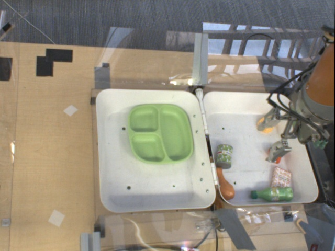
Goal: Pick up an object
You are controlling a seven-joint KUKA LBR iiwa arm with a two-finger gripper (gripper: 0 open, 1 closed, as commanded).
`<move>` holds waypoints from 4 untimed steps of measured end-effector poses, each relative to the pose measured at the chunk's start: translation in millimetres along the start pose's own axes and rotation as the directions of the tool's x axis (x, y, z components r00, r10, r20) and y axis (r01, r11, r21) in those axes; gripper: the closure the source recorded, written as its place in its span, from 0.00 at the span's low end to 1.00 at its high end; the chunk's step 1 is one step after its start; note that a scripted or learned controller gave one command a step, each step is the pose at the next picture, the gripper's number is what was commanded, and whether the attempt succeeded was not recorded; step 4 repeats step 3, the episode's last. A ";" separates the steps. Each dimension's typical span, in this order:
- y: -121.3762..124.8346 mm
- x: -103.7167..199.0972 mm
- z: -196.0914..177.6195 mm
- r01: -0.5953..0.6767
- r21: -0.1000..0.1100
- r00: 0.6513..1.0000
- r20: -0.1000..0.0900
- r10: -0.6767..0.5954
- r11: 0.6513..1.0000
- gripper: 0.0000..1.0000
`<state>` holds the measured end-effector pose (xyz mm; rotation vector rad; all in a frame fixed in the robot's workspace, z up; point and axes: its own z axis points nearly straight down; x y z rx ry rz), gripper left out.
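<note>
— What lay nearest the camera in the right bin (246, 106)?

— A green bottle (272, 194) on its side by the front wall, an orange-brown object (225, 186) at the front left corner, and a pink packet (281, 178) just behind the bottle.

— And farther back?

— A small green can (224, 155) stood near the divider. The hand (273, 136) hung over the right side, fingers spread apart and gripping nothing. The left bin (112, 192) carried a green divided plate (159, 133).
</note>
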<state>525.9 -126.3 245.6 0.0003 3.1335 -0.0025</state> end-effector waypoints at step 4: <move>20.8 34.9 48.5 -0.452 -0.001 0.892 0.000 0.452 0.892 1.00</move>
